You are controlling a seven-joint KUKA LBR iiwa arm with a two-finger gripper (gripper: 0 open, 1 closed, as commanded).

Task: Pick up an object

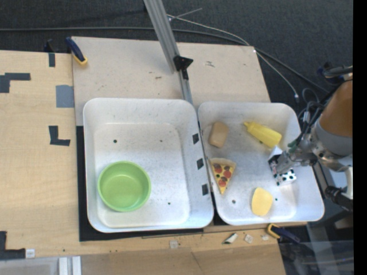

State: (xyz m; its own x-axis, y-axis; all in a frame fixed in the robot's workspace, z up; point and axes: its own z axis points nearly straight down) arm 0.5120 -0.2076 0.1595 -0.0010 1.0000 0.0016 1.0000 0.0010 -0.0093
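1. Locate the black-and-white die [288,177] near the right wall of the right bin [252,216]; it sits just below the claw [279,165].
2. Note that you cannot tell from this angle whether the claw is wide or narrow, nor whether it touches the die.
3. Identify the other items in that bin: yellow mustard bottle [264,133], tan block [218,134], pizza slice [222,173], yellow piece [262,201].
4. Find the green bowl [124,186] in the left bin [137,110] on the worktop [34,153].
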